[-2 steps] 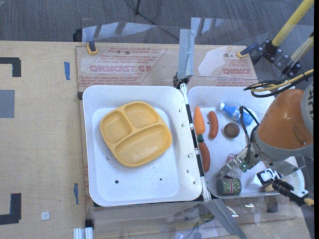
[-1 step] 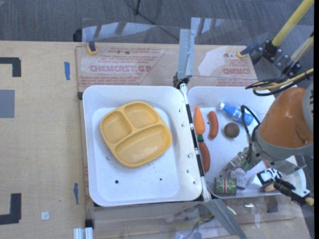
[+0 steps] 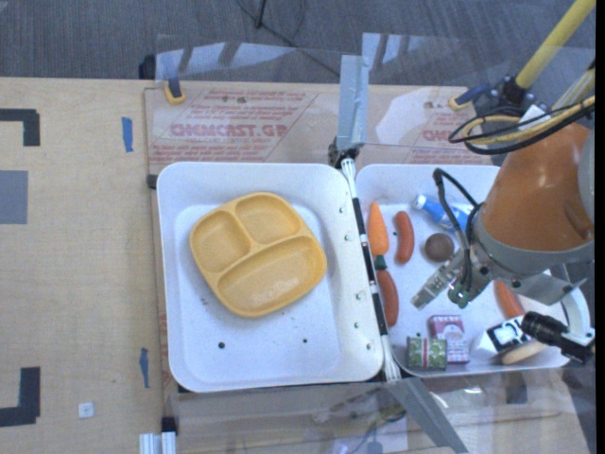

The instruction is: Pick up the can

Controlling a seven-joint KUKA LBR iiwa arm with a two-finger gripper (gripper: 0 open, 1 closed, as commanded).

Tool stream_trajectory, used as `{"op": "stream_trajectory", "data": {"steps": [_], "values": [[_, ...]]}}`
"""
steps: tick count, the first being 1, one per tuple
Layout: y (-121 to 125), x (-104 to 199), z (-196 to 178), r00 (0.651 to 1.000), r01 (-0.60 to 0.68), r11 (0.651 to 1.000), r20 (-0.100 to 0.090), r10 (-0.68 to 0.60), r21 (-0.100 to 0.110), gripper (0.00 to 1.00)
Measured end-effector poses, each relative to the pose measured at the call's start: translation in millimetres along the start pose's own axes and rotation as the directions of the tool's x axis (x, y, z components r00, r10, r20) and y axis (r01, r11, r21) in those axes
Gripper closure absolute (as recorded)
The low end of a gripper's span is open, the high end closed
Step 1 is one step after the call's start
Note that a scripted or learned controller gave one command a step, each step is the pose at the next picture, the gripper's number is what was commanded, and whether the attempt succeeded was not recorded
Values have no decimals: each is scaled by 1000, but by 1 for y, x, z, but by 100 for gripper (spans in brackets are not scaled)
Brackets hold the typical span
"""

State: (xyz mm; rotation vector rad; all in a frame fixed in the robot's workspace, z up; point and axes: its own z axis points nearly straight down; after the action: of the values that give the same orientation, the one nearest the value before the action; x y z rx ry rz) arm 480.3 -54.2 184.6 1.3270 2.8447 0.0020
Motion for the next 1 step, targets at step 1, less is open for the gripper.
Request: {"op": "stream_trajectory", "data": {"steps": [1], "values": [[39,3,-211,995,104,995,2,-104,-1,100]]}}
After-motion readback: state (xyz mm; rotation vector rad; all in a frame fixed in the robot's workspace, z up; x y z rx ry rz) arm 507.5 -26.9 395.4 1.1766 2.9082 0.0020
